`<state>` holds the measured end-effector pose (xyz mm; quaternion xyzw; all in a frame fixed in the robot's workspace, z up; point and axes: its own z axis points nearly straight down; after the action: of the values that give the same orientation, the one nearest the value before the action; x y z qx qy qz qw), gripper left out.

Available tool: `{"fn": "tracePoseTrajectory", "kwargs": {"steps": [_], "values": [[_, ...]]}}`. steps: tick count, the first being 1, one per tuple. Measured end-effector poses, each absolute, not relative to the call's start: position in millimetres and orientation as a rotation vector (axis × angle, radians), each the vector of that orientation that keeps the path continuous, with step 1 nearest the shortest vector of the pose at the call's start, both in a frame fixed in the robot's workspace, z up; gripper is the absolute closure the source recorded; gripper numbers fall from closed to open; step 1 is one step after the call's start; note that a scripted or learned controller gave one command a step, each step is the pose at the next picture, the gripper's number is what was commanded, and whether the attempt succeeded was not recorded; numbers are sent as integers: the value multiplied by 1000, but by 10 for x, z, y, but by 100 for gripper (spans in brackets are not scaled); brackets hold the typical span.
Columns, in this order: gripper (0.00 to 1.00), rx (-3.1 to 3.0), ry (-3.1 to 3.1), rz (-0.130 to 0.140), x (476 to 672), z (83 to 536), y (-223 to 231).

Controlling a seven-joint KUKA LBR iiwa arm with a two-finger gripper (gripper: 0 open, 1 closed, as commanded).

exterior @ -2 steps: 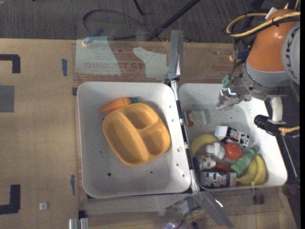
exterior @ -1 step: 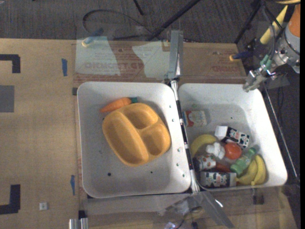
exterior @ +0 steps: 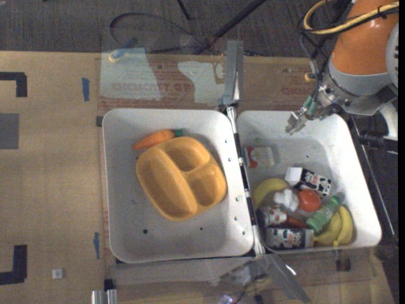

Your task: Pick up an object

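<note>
White plastic right bin [exterior: 364,189]: holds the clutter, heaped toward 5 o'clock of the bin.
Small black-and-white cow-print milk carton [exterior: 312,181]: lies near bin centre, tilted; likely light, stiff-walled, flat-sided; best taken across the narrow faces.
Red round toy tomato [exterior: 309,199]: just below that carton; smooth, probably prone to rolling out of a pinch.
Yellow curved plastic banana [exterior: 269,189]: at 9 o'clock of the heap; light, rigid, slick curve.
Green plastic bottle [exterior: 324,213]: at 4 o'clock, leaning on a second banana; round, slippery.
Red-and-white flat box [exterior: 259,156]: apart from the heap at 10 o'clock, easiest to reach alone.
Two-finger gripper [exterior: 296,124]: over the bin's far rim at 12 o'clock, well above and apart from the objects; carries nothing visible; finger spread cannot be judged.
Yellow sectioned tray [exterior: 181,177] and orange toy carrot [exterior: 154,138]: in the left bin.
</note>
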<state>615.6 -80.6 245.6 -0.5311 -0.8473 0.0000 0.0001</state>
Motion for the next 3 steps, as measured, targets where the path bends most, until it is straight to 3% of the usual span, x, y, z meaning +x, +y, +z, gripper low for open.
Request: {"fn": "tracePoseTrajectory", "kwargs": {"steps": [1,2,3], "values": [[0,-1669,-2664,-1,6161,2467,-806],[0,-1317,-2854,-1,6025,1432,-1512],[0,-1287,-2872,-3,6012,868,-965]]}}
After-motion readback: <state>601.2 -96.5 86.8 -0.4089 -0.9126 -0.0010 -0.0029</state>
